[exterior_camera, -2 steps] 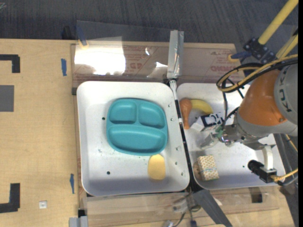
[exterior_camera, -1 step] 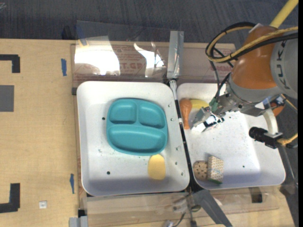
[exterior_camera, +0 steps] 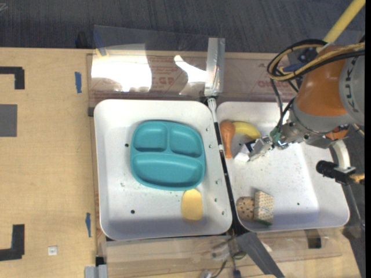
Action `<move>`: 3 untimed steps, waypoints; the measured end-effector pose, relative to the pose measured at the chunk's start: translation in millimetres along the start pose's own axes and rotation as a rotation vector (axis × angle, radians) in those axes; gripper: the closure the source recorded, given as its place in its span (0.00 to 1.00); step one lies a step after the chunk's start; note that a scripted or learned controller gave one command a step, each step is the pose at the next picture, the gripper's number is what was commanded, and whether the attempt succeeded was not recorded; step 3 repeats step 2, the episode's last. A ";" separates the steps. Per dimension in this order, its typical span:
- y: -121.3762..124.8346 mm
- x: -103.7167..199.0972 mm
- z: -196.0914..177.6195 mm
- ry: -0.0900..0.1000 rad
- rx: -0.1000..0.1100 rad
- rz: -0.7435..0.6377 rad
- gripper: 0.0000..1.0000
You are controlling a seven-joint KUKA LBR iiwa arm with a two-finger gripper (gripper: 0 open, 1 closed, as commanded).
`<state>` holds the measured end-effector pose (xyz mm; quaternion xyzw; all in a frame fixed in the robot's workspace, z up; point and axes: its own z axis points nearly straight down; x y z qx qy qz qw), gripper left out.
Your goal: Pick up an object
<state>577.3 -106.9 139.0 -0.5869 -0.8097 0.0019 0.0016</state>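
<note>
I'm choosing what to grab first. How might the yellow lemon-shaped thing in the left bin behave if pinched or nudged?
The yellow lemon-shaped object looks rounded and smooth, so it may roll or slip from the fingers. It lies beside the teal divided tray, which might block rolling that way. It is probably light.

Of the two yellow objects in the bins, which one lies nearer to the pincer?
The yellow banana in the right bin, beside the orange carrot, is nearer to the pincer. The yellow lemon sits in the left bin, below the teal tray.

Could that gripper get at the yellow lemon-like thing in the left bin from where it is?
Probably yes. The yellow object lies bare beside the teal tray, nothing on top. The gripper is over the right bin, so the arm must cross the bins' shared rim.
</note>
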 end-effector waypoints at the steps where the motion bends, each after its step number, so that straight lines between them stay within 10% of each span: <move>1: 31.3 -6.2 25.9 -0.017 -0.039 -0.052 0.00; 3: 28.1 -5.1 29.0 -0.019 -0.053 -0.013 0.00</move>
